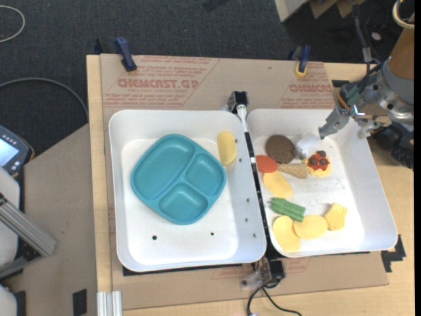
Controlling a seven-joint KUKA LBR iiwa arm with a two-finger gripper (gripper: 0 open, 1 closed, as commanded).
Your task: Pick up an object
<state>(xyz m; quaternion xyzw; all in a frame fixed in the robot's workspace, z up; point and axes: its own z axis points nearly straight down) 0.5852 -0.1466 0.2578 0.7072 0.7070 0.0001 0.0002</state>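
The right bin (368, 176) holds several toy foods: a brown round patty (281, 148), a small white piece (306, 143), a red and yellow piece (320, 163), a red slice (266, 164), a tan wedge (294, 170), a green pod (287, 208) and yellow slices (310, 227). My gripper (346, 128) hangs over the bin's far right part, above and to the right of the white piece. Its fingers are open and hold nothing.
The left bin (122, 196) carries a teal divided plate (179, 178) and a yellow piece (227, 147) by the shared wall. Clamps (125, 52) sit on the far edge of the cardboard board. A ridged yellow piece (335, 216) lies near the right bin's front.
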